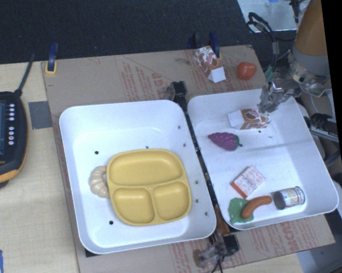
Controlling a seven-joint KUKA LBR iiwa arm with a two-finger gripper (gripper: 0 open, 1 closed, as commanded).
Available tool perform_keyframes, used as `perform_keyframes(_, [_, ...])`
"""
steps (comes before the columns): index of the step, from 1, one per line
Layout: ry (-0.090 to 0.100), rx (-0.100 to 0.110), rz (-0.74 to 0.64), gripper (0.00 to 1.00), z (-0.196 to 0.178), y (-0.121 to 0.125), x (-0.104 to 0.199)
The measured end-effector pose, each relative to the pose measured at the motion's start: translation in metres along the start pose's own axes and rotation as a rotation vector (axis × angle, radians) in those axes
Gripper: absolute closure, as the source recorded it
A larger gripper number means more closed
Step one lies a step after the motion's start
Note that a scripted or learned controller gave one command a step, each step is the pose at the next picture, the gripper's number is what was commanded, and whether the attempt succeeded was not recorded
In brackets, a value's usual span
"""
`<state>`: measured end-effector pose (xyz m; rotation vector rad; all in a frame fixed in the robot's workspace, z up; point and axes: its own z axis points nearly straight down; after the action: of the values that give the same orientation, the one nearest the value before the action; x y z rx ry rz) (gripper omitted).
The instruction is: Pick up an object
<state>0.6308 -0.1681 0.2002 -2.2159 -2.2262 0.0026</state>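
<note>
lying nearest in the right bin are a small jar, a sausage and a red packet. farther back, past the purple grapes, the gripper hangs just over a white carton, touching its right end.

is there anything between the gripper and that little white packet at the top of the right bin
Nothing visible stands between them. The gripper is right above the small white packet near the far end of the right bin. The nearest other thing, the purple grape bunch, lies apart from the packet, to its lower left.
</note>
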Motion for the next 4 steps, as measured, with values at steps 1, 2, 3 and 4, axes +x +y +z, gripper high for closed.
perform_keyframes(1, [0.000, 0.001, 0.000, 0.00, 0.000, 0.000, 0.000])
perform_keyframes(2, [0.000, -0.003, -0.001, 0.00, 0.091, 0.027, -0.020])
perform_keyframes(3, [-0.002, -0.005, -0.005, 1.00, 0.078, 0.028, -0.020])
perform_keyframes(4, [0.001, 0.002, -0.001, 1.00, 0.056, 0.019, 0.034])
